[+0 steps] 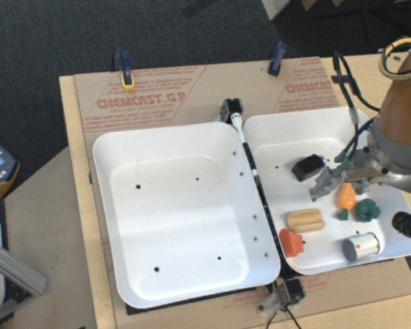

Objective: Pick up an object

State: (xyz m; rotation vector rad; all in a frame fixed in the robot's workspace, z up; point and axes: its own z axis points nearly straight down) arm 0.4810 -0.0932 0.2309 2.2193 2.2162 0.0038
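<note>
Nearest lies a grey-and-white cylinder (361,246) in the right white bin (261,136), beside a tan block (305,220). My gripper (329,178) hovers over that bin (whether open or closed, I cannot tell), between a black block (307,166) and an orange carrot-shaped toy (347,196).

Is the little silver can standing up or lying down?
Lying down. The silver can rests on its side in the right bin, its long body flat on the floor near the front edge.

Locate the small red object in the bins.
The red object lies in the right bin, against its left wall, just below-left of the tan block.
</note>
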